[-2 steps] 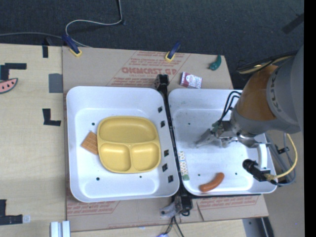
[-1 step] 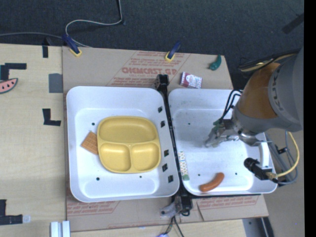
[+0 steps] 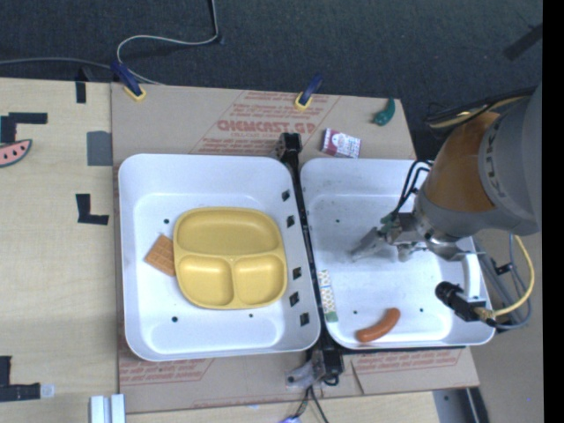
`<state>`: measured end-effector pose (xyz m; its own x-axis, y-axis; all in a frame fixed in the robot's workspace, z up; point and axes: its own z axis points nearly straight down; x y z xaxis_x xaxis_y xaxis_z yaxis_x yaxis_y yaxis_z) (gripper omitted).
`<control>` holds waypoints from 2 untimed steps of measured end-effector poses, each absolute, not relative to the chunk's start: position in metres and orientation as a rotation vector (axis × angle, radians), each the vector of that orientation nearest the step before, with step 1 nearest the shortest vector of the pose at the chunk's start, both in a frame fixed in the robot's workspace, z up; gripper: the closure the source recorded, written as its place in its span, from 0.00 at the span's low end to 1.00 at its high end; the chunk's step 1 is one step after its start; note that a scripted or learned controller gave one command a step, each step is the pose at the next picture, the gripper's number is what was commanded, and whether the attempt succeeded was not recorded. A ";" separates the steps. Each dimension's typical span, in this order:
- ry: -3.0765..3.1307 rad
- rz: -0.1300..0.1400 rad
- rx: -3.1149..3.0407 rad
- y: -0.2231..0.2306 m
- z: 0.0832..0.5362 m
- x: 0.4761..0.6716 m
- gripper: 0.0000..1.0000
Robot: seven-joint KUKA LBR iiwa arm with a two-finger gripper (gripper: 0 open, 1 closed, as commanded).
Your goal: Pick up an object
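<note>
An orange-brown sausage (image 3: 378, 324) lies near the front wall of the right bin (image 3: 352, 179). In the left bin (image 3: 141, 183) a yellow divided plate (image 3: 231, 256) rests on the floor, and a tan ridged cracker (image 3: 160, 255) pokes out from under its left edge. My gripper (image 3: 368, 244) hangs low over the middle of the right bin, pointing left, about a hand's width behind and to the left of the sausage. Nothing is visibly held in it.
A small red-and-white packet (image 3: 339, 143) lies on the cardboard behind the bins, with a green clip (image 3: 384, 111) to its right. The black clamp strip (image 3: 298, 236) runs between the two bins. The arm's bulk covers the right bin's right side.
</note>
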<state>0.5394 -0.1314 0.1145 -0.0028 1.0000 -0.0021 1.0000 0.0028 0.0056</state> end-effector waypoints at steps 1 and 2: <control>2.223 0.004 2.214 -0.131 0.124 0.540 1.00; 2.222 0.004 2.215 -0.131 0.124 0.540 0.00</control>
